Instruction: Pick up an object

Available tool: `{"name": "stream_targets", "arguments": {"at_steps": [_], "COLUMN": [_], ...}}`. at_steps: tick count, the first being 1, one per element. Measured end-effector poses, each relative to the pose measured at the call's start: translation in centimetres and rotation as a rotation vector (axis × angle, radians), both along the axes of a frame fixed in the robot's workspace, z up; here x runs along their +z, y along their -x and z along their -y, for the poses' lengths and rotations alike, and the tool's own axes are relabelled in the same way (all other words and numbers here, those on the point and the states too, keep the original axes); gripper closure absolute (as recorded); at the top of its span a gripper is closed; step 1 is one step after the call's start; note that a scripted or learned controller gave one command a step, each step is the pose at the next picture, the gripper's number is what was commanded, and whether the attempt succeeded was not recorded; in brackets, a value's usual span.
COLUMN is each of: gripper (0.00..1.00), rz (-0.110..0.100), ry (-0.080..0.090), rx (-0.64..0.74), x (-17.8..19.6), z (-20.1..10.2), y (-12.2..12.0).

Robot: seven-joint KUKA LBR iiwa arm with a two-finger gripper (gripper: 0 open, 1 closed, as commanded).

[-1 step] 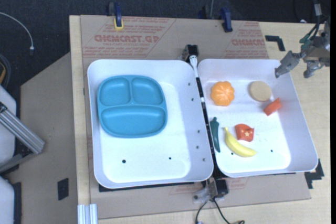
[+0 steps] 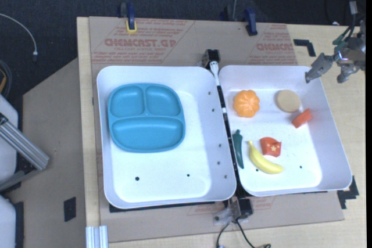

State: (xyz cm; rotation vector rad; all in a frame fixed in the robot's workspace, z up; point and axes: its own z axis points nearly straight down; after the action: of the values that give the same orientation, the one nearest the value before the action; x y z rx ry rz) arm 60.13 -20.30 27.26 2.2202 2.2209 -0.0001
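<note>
White plastic makes up both shallow bins, set side by side on a cardboard-covered worktop (image 2: 174, 38) printed with red lettering. Over in the left bin (image 2: 200, 177) lies a blue divided plate (image 2: 146, 118), three compartments, sitting toward the far-left part of that bin. The right bin (image 2: 331, 154) holds the loose things: an orange fruit (image 2: 246, 103) near the far-left corner, a round tan biscuit-like piece (image 2: 288, 100) beside it to the right, and an orange-red carrot piece (image 2: 301, 118) just in front of that one, close to touching it. Nearer the front, a yellow banana (image 2: 265, 161) curves along, with a red strawberry-like piece (image 2: 270, 146) touching its upper side, and a dark green pepper (image 2: 238, 148) lies lengthwise against the bin's left wall. The robot's hand (image 2: 331, 68) hangs above the far-right corner of the right bin, well apart from every item; its two fingers look spread apart with nothing between them. Two blue clamps (image 2: 129, 11) grip the worktop's far edge.
</note>
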Motion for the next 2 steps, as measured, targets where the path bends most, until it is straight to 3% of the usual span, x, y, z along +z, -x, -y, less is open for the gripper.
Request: {"name": "stream_targets", "arguments": {"at_steps": [2], "gripper": [0.00], "rz": [-0.007], "ry": [-0.003], "rx": [0.000], "x": [-10.4], "z": [-0.2], "y": [-0.6]}}
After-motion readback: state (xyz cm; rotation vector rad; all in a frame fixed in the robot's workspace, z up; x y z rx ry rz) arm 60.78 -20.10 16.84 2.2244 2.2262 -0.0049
